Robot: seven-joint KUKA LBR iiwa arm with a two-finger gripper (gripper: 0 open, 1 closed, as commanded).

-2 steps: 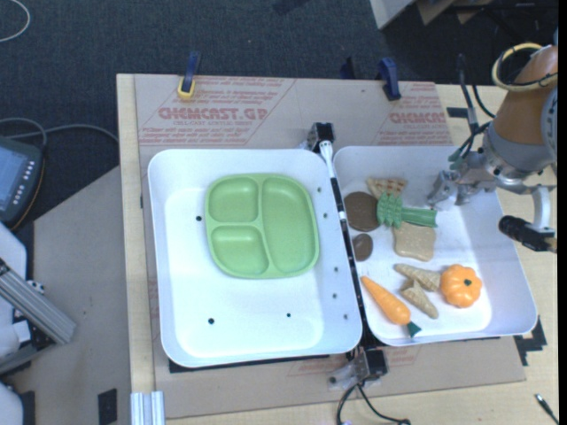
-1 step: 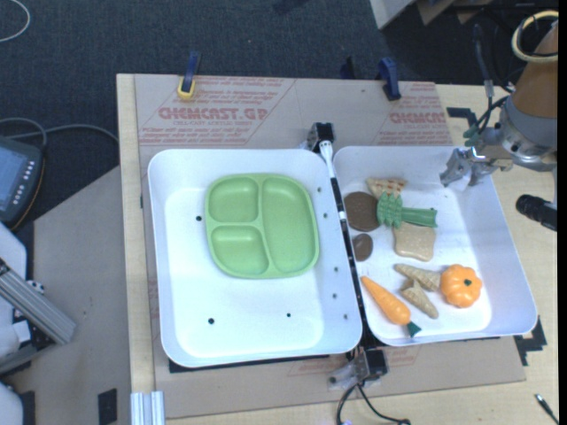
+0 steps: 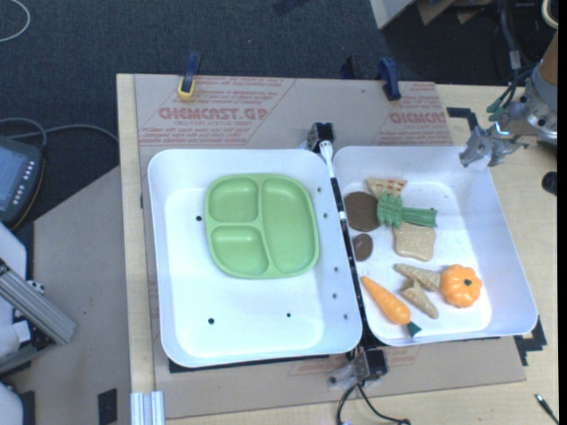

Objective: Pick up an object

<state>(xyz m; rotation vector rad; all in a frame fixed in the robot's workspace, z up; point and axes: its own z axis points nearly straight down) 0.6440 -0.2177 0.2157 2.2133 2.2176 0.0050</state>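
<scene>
Nothing picked yet, as far as this shows: all candidate objects sit in the right bin (image 3: 509, 264), none lifted. The whole grasp is still to do.

Near to far in that bin: carrot (image 3: 387, 301) by the near-left corner, tip toward the near edge. Just beyond it, two tan pieces (image 3: 418, 289) crossing, touching the orange pumpkin (image 3: 461, 286) toward the right wall. Then a tan bread slice (image 3: 415, 242), a small brown disc (image 3: 362, 246) by the left wall, a green leafy piece (image 3: 400, 212) partly on the slice, a larger brown disc (image 3: 361, 210) touching it, and a pizza-like wedge (image 3: 386, 187) farthest back.

Left bin (image 3: 177, 308) carries a green divided plate (image 3: 262, 226), roughly centred, toward the far side.

Gripper (image 3: 483, 147) hangs at the right bin's far-right corner, about over the rim, well apart from every object. Arm enters from the right edge, wrist angled down-left. Jaws: too small and blurred, cannot tell whether apart or together; nothing visible between them.
</scene>
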